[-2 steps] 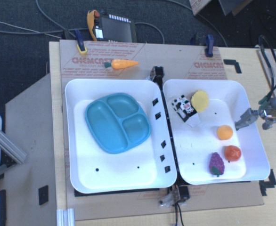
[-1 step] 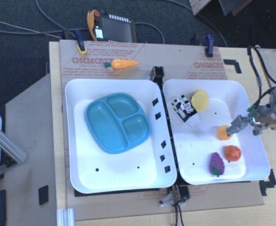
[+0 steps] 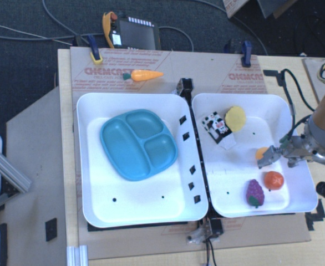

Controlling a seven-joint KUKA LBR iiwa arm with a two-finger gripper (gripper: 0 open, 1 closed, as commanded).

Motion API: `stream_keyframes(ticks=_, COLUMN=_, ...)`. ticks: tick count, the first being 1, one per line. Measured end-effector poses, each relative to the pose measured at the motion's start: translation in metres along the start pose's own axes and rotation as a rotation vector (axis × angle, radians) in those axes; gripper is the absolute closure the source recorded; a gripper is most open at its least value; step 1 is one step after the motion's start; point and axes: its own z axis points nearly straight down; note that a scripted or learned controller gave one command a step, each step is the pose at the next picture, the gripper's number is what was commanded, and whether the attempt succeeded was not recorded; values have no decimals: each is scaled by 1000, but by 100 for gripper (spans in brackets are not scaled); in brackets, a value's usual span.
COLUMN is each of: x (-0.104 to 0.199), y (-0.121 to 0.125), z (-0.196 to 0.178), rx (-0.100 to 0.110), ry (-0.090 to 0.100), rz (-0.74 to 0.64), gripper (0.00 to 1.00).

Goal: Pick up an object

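**Gripper low over an orange piece in the right bin**

The likeliest target is the small orange piece [image 3: 261,153], of which only a sliver shows, right at the tip of the gripper [image 3: 272,155] on its far side. Whether it lies between the jaws or just beyond them cannot be told, and whether the jaws are spread or closed cannot be told either, so no hold can be claimed. Its long axis is hidden too.

The arm comes in from the right and the gripper points left into the right bin [image 3: 245,212], down near the floor. Just nearer the camera than the jaws, and a little back toward the wrist, sits the tomato [image 3: 273,179], close to the gripper body but apart from the tips. Beyond that, nearer still and slightly left, stands the grape bunch [image 3: 254,193], upright, beside the tomato.

Away from the jaws on the far side, well apart, lie the cow toy [image 3: 217,126] and the yellow ball [image 3: 235,118], touching each other near the bin's back.

My judgement: the orange piece lies closest, straight ahead of the tips, so a short reach or a close there is the natural move; the tomato is the fallback.

Further left, the other bin [image 3: 90,159] holds a blue tray [image 3: 138,143]. A carrot [image 3: 143,76] lies on the board behind it.
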Motion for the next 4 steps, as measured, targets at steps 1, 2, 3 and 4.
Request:
stream_keyframes(ticks=1, x=1, y=-2, z=43, rx=-2, ry=0, rz=0, gripper=0)
stream_keyframes(ticks=2, x=1, y=-1, z=29, rx=-8, ry=-2, rz=0, gripper=100)
stream_keyframes(ticks=3, x=-5, y=9, z=-28, rx=-14, ry=-6, rz=-2, gripper=100)
stream_keyframes(ticks=4, x=-11, y=1, z=-84, rx=-15, ry=-7, rz=-1, gripper=100)
